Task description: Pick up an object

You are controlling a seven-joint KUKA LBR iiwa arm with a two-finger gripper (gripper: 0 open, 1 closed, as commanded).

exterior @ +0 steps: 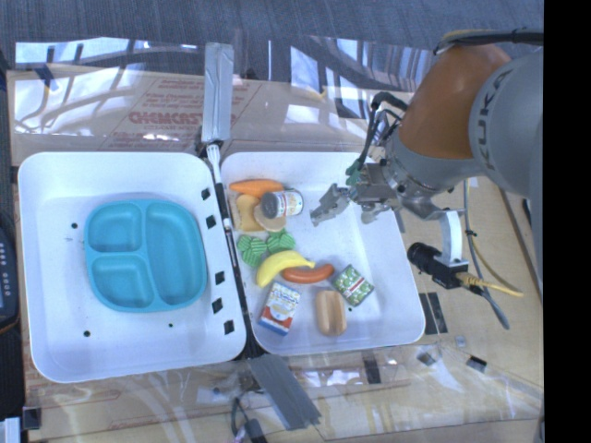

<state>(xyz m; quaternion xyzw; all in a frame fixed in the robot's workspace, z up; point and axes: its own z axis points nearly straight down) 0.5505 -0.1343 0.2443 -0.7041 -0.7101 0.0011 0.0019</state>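
hand (334, 204) above right bin (392, 275), fingers apart, holding nothing | nearest: small can (280, 203), centre of frame | light, stiff, smooth, may roll | grasp across its round sides

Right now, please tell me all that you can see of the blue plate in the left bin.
The blue plate is a rounded rectangle of light blue, smooth like plastic, divided into three compartments: two smaller ones toward the far side, one wide one toward the near side. It lies flat, face up, near the middle of the left bin, slightly turned. Only the bin's floor touches it.
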